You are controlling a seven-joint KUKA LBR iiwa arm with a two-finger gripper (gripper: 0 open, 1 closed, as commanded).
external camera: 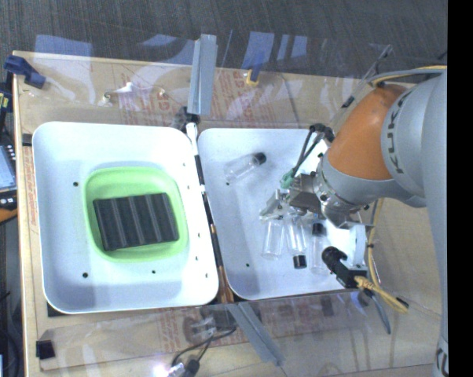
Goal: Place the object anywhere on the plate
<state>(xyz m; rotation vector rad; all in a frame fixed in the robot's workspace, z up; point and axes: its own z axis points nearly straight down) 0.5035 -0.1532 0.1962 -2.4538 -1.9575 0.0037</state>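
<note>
The arm's wrist [354, 171] hides the gripper's fingers; clear vials [284, 234] beneath it blur together, uncountable.

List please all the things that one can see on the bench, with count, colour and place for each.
bins: 2, white, side by side on the bench; left bin, right bin
plate: 1, green, in the left bin
ridged insert: 1, dark grey, on the plate
vials: clear with dark caps, in the right bin; one lies alone near its upper left, at least two more lie close under the pincer
arm: 1, grey with an orange band, reaching in from the right
pincer: 1, metallic, low over the right bin above the grouped vials
</note>
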